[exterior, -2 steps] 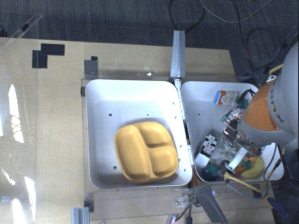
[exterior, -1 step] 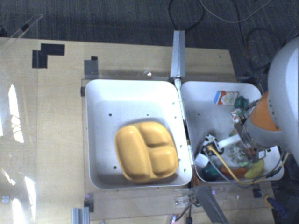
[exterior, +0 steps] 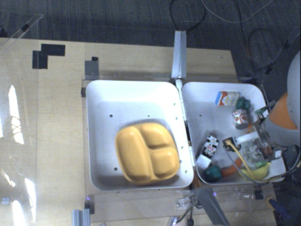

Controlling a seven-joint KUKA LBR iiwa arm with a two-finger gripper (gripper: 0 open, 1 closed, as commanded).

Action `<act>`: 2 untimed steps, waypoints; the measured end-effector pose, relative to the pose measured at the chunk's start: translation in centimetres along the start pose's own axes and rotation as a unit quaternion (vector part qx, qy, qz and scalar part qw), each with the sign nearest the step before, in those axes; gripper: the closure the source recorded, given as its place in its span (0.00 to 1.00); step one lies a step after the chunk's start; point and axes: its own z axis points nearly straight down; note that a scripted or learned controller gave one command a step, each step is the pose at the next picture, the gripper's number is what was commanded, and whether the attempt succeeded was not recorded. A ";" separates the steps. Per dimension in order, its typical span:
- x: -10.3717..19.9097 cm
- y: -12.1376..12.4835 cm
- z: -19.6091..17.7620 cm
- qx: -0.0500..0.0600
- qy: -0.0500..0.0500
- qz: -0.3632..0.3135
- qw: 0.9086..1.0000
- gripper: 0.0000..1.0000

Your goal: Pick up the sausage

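A small reddish-orange, elongated thing (exterior: 230, 171), likely the sausage, lies near the front wall of the right bin (exterior: 202, 108), between a dark green ball (exterior: 212, 172) and a yellow banana (exterior: 256, 173). My gripper (exterior: 254, 149) is low over the front right part of that bin, just behind and to the right of the reddish thing. The wrist and its fittings cover what lies directly under it. The grey arm with its orange band (exterior: 285, 111) comes in from the right edge.
The left bin (exterior: 101, 126) holds a large yellow bread-like block (exterior: 146, 151). The right bin also has a small carton (exterior: 227, 98), a green item (exterior: 243, 101), a can (exterior: 240, 119), a black-and-white patterned piece (exterior: 210, 146) and a white cup (exterior: 203, 162).
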 end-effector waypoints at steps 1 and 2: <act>1.4 -5.5 -8.4 -0.002 -0.006 -0.124 0.992 1.00; 1.3 -5.5 -8.4 -0.001 -0.006 -0.125 0.992 0.00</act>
